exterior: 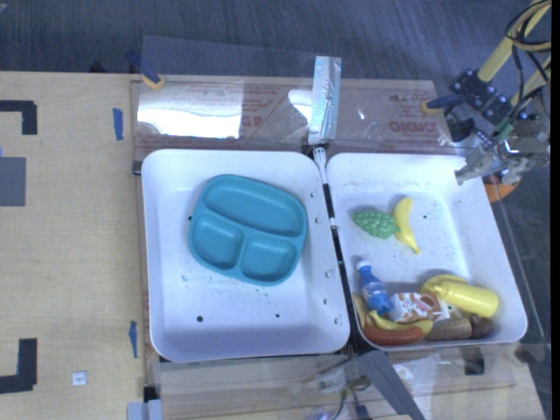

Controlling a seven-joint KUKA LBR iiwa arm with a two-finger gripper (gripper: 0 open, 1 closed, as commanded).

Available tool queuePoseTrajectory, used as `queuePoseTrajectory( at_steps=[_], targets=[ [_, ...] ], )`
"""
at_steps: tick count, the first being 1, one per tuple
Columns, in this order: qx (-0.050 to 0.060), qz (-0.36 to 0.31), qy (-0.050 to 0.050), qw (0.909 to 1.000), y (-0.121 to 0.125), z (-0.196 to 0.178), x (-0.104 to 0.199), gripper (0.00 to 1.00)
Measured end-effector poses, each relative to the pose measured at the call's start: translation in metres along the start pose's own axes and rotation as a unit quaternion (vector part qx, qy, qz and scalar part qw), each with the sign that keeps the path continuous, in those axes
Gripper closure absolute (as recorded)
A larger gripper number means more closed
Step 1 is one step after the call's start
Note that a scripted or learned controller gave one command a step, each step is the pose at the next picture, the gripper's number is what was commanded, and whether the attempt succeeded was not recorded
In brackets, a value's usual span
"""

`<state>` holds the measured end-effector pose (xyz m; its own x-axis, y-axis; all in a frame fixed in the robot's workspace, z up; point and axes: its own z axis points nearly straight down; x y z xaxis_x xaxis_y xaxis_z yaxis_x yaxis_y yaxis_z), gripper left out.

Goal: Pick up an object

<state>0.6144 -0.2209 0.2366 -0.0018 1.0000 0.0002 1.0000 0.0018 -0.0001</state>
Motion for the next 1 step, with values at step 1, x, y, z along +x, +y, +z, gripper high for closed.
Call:
queuePoseTrajectory(
  at_steps=[1],
  targets=[
    [-0.004,-0.060,-0.001,0.9982,0.0098,0.1491,0.0577,0.00]
  ],
)
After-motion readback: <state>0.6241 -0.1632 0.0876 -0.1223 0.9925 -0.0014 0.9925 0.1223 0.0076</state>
